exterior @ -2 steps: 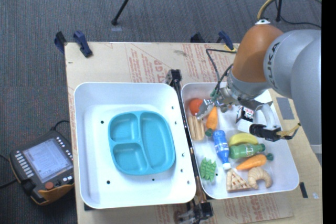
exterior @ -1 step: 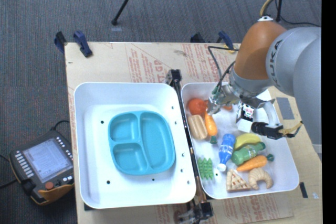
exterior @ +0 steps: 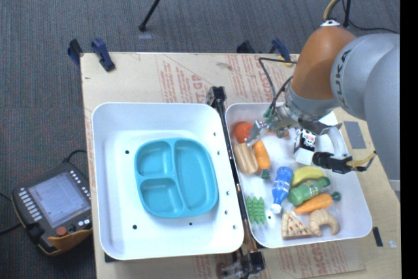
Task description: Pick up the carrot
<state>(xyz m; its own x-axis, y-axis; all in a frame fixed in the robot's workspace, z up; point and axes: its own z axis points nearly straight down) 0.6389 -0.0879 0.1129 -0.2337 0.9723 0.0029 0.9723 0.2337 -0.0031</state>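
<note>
In the right bin (exterior: 356,222) a small orange carrot (exterior: 262,155) with a green tip lies next to a hot dog bun (exterior: 245,159). A second, larger carrot (exterior: 313,203) lies toward the front right with its green end pointing right. My gripper (exterior: 268,131) hangs over the bin's back left, just above the small carrot and beside a red tomato (exterior: 241,131). Its fingers stand apart, open, with nothing between them. The grey arm reaches in from the right and hides the bin's back right corner.
Packed around the carrots are a blue bottle (exterior: 282,184), a banana (exterior: 308,174), a green bottle (exterior: 307,192), a croissant (exterior: 325,223), a wedge-shaped slice (exterior: 294,226) and a green ridged piece (exterior: 256,209). The left bin (exterior: 108,206) holds a blue divided plate (exterior: 176,178).
</note>
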